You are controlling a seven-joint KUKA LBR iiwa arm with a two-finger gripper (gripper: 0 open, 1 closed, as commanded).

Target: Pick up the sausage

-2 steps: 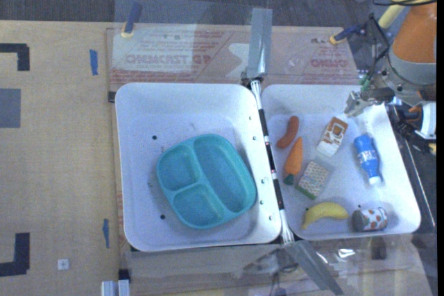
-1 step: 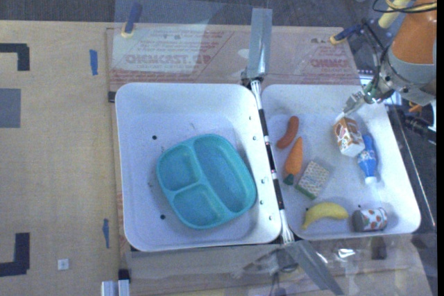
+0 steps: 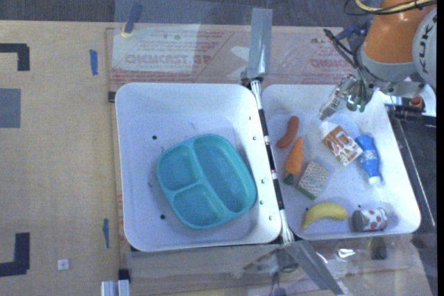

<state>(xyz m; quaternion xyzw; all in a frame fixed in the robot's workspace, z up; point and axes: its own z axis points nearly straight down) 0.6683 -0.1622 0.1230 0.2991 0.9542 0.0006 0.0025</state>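
The sausage (image 3: 288, 132) is a short reddish-brown link lying at a slant in the right bin (image 3: 406, 180), near its left wall. Just below it lies an orange carrot (image 3: 295, 156), almost touching its lower end. My gripper (image 3: 342, 106) hangs over the upper middle of the right bin, to the right of the sausage and a little farther back. Its fingers (image 3: 328, 109) stand apart, open, with nothing between them. It is clear of the sausage.
The right bin also holds an orange-and-white snack box (image 3: 340, 144), a blue tube (image 3: 368, 157), a checkered packet (image 3: 313, 179), a banana (image 3: 325, 212) and a red-and-white can (image 3: 369, 219). A teal divided plate (image 3: 205, 180) lies in the left bin (image 3: 139, 121).
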